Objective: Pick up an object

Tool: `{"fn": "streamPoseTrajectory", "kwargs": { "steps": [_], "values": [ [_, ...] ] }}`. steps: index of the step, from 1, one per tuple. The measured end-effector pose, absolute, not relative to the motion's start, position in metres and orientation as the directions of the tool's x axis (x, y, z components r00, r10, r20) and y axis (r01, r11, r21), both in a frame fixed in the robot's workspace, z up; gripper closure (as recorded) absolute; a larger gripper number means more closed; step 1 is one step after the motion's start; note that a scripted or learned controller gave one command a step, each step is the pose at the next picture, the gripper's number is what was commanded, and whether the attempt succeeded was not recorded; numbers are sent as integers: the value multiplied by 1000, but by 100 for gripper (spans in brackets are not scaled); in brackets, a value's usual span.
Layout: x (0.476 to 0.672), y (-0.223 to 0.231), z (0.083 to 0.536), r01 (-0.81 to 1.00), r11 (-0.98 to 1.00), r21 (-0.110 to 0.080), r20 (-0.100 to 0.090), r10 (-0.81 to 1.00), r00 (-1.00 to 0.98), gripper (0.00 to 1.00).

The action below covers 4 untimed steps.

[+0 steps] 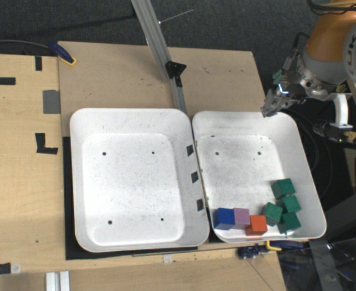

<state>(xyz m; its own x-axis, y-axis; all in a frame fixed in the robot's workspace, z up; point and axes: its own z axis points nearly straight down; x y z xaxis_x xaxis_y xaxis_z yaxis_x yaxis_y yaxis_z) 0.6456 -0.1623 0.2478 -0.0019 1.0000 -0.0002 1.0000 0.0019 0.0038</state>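
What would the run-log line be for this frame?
gripper: above far right corner of right bin, nothing seen held | blocks: blue, purple, orange, green cluster, all at near edge | pick: not begun

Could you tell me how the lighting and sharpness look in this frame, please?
Camera view: even, soft light; the left bin looks brightest, almost washed out; the blocks are fairly sharp with faint shadows; the gripper is dim and slightly blurred against the dark floor.
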Motion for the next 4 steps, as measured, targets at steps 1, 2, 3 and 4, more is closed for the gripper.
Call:
{"fn": "streamPoseTrajectory", "kwargs": {
  "steps": [1, 2, 3, 4],
  "values": [
    [649, -101, 237, 1000, 6, -2, 1, 1000, -6, 100],
    [657, -43, 226, 1000, 7, -2, 1, 1000, -7, 100],
    [666, 8, 235, 1000, 7, 0, 2, 1000, -7, 100],
    [673, 57, 226, 1000, 6, -1, 1, 1000, -6, 100]
  ]
}}
